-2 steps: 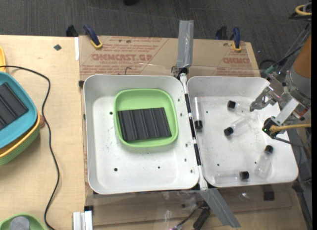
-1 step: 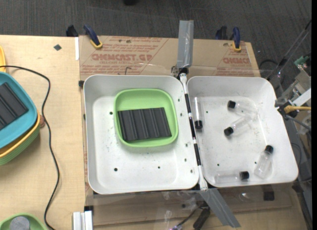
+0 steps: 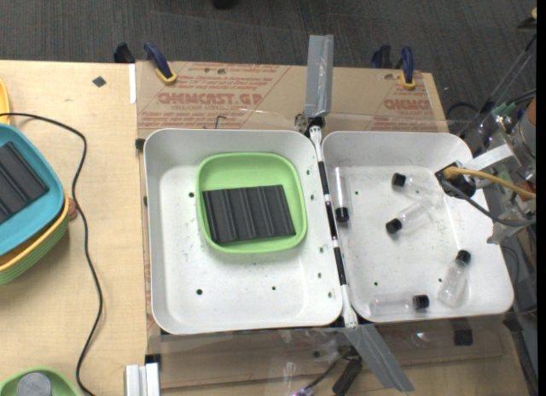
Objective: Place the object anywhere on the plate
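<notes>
A pale wooden bench [image 3: 68, 317] with a brown cardboard sheet [image 3: 222, 91] bears two shallow white plastic bins. In the left bin [image 3: 171, 292], at frame centre, a rounded-square green plate [image 3: 294, 181] carries a black ribbed insert [image 3: 249, 213]. Five clear vials with black caps are scattered in the right bin [image 3: 375, 300], one [image 3: 408, 213] lying at its middle. The gripper's state cannot be told.

We look down from one fixed camera above the bench, tilted slightly, at middling range. The left bin [image 3: 162, 241] and right bin [image 3: 478, 296] sit centre frame; floor [image 3: 341, 2] runs along the top.
</notes>
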Available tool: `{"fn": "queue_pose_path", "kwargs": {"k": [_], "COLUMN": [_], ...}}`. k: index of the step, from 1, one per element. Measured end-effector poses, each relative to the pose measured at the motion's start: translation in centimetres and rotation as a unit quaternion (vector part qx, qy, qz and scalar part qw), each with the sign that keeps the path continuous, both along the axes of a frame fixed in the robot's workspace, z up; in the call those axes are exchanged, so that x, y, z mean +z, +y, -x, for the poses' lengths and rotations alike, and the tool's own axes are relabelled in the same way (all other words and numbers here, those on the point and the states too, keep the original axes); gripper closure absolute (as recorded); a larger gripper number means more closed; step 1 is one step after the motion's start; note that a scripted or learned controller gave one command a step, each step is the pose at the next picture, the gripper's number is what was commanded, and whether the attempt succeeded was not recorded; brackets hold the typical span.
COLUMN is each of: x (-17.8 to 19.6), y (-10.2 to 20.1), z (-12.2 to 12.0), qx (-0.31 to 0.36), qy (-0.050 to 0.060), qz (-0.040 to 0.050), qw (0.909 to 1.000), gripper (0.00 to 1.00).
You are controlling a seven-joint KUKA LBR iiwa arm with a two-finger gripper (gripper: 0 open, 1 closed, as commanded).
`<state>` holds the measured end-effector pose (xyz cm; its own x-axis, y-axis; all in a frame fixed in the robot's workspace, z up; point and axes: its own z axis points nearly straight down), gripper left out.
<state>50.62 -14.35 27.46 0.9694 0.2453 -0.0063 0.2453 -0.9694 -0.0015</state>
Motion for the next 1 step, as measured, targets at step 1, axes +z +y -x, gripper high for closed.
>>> {"fn": "queue_pose_path", "kwargs": {"k": [1], "x": [1.87], "y": [-3.62], "z": [0.92], "qx": [-0.024], "qy": [-0.001], "qz": [0.0004], "qw": [0.9997], "gripper": [0.0]}}
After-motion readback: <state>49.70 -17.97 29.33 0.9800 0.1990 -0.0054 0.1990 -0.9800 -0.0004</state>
